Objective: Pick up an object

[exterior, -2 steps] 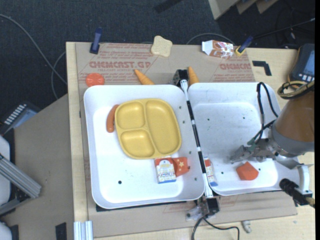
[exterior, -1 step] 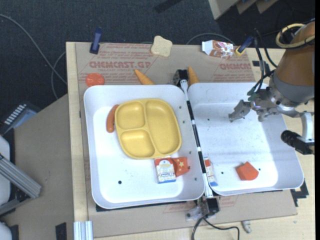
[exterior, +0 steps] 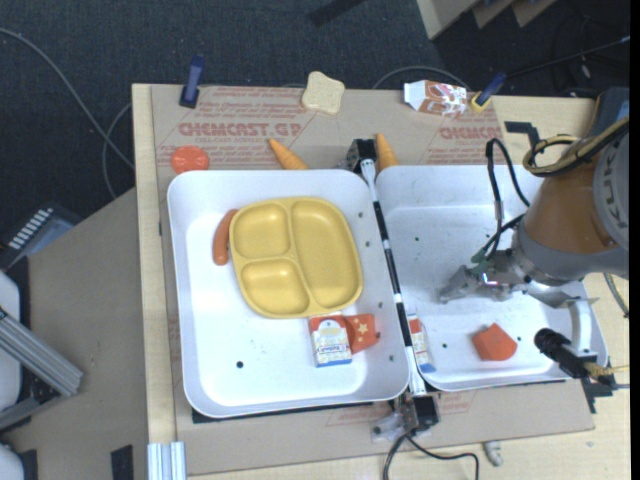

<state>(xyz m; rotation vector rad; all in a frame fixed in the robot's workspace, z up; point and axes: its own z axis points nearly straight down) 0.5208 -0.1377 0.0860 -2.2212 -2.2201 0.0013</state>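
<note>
In the left bin (exterior: 200, 298) a sausage (exterior: 221, 238) lies left of the plate (exterior: 296, 256), a carton (exterior: 331, 340) before it; the right bin (exterior: 440, 193) holds a wedge (exterior: 494, 343).

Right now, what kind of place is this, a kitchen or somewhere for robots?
Most likely a robot lab, not a kitchen. A grey and orange robot arm reaches over two white bins on a bench, loose cables run about, and the yellow divided plate and orange piece look like toy props.
</note>
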